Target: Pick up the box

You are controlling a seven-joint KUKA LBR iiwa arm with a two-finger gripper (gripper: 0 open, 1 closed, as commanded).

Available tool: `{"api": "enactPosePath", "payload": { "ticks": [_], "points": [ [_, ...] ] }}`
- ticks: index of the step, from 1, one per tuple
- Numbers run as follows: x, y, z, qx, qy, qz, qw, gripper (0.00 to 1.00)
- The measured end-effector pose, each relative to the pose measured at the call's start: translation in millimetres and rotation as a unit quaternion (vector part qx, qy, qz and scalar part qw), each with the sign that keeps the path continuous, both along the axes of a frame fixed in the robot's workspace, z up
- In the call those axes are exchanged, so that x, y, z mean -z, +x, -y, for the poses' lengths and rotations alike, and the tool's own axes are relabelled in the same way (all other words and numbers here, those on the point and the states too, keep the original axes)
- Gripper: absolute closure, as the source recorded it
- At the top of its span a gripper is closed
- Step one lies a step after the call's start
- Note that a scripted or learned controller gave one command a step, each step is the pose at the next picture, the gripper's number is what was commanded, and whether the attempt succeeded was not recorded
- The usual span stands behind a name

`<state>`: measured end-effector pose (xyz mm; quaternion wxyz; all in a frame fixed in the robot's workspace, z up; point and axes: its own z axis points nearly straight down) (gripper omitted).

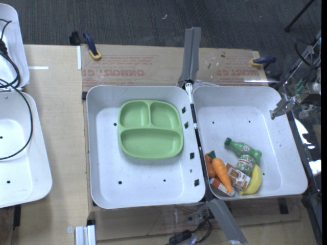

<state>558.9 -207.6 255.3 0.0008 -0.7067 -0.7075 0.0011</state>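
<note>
I see the box (236,175) in the right bin (286,142), at that bin's near edge toward its front-left corner. It is small, orange-brown with white printing, lying flat and skewed to the bin walls. It is wedged in a cluster: carrot (222,171) touching its left side, banana (254,181) on its right, green bottle (244,154) overlapping its far end.

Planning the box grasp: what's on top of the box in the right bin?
The carrot and green bottle lie across the box, and the banana hugs its right side. Its lower part is covered.
</note>
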Motion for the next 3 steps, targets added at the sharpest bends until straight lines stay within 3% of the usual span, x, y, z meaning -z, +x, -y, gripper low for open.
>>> {"api": "enactPosePath", "payload": {
  "ticks": [1,2,3],
  "points": [
    [98,7,-43,0.010,0.0002,-0.001,0.9999,0.00],
    [164,-32,-70,-0.002,0.0003,0.000,1.0000,0.00],
    [164,58,-98,0.102,-0.0007,0.000,0.9948,0.00]
  ]
}}
